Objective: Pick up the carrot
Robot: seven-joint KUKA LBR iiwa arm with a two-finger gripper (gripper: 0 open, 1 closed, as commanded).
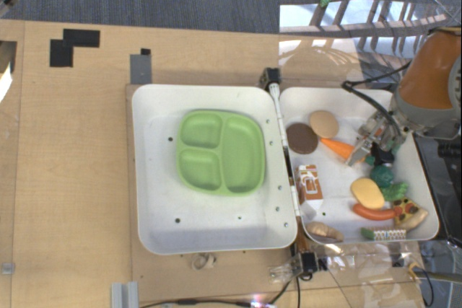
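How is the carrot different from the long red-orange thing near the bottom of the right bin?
The carrot tapers to a point; the red-orange sausage shape has rounded ends. The carrot is brighter orange, the sausage shape redder. The carrot lies right beside the gripper; the sausage shape lies farther away, under a yellow piece. Both lie flat in the right bin.

Arm (433, 83) (right side) cut by edge

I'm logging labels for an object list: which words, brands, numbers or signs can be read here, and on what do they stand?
None reads clearly.
Small white packet with orange print in the right white bin: printed marks, too blurred to read.
Black blocky shapes on the wooden bench top: plain markings, no letters.
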